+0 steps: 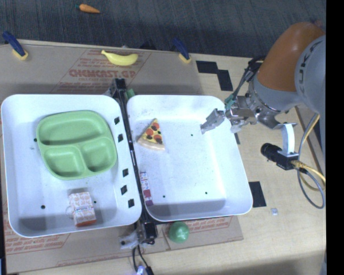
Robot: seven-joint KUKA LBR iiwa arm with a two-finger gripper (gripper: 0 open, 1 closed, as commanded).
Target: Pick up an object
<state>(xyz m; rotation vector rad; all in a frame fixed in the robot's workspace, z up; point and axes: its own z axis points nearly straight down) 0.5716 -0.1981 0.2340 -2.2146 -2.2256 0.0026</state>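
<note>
Two white bins sit side by side on a sheet of printed cardboard (132, 67). The left bin (11, 165) carries a green divided tray (75, 143) toward its 11 o'clock part, and a small packaged snack box (82, 208) lies toward 6 o'clock, apart from the tray. The right bin (218, 182) holds a toy pizza slice (152, 134) near its 10 o'clock corner, just beside the black divider clips (128, 153) that join the two bins; bare white floor surrounds it, so nothing crowds it.

Outside the bins, a yellow banana (120, 57) rests on the cardboard at 12 o'clock, a green ball (179, 231) lies just below the right bin's 6 o'clock rim, an orange carrot (89, 8) sits on the dark floor at the far top, and blue clamps (15, 46) pin the cardboard's upper corners.

The arm (292, 56) comes in from 3 o'clock, its orange band above the wrist. The gripper (212, 121) is over the right bin's 2 o'clock edge, pointing toward 9 o'clock, well apart from the pizza slice. Whether it is spread or pressed together I cannot tell; nothing is seen held by it.
</note>
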